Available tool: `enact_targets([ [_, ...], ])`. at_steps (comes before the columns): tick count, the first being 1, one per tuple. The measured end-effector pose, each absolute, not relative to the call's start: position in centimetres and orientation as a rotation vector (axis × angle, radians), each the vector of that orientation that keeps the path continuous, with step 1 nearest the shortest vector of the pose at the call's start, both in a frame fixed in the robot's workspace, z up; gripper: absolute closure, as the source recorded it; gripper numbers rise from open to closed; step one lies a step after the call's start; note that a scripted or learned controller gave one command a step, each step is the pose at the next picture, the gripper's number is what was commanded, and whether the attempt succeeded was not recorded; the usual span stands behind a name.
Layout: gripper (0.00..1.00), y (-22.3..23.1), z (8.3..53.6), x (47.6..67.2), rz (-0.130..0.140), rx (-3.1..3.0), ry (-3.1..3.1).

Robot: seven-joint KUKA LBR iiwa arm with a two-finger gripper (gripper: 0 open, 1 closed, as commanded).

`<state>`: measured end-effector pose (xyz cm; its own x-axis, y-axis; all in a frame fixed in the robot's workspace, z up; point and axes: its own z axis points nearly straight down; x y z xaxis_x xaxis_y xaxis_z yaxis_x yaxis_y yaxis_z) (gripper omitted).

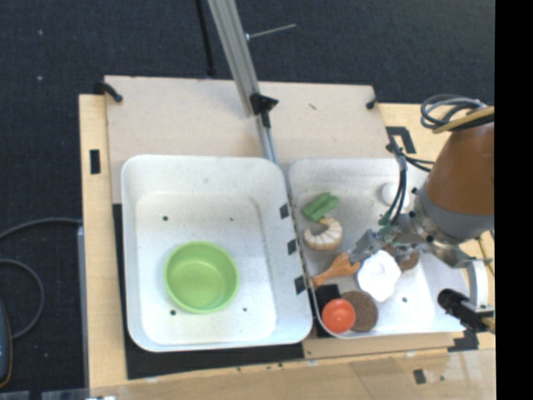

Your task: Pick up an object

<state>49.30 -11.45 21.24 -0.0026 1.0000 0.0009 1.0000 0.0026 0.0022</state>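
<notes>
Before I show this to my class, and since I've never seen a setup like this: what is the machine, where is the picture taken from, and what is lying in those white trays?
The picture comes from one camera fixed above a bench, looking down at a slant. The machine is a robot arm, grey with an orange band, reaching in from the right; a program drives it to pick things up. Its gripper hangs low over the right tray, in among the things. I cannot tell whether it holds anything.

The left tray holds a green bowl. The right tray holds a small pile: a green piece, a cream ring-shaped thing, a white lump, a red ball beside a brown disc, and an orange-brown piece. A metal pole stands behind the trays.
</notes>
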Motion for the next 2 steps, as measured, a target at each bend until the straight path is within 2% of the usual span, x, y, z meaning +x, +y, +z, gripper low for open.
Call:
enact_targets([
  [1, 0.00, -11.5, 21.2, 49.3, 0.004, 2.220, 2.220],
  [2, 0.00, -10.7, 16.4, 49.0, -0.004, 2.223, 2.223],
])
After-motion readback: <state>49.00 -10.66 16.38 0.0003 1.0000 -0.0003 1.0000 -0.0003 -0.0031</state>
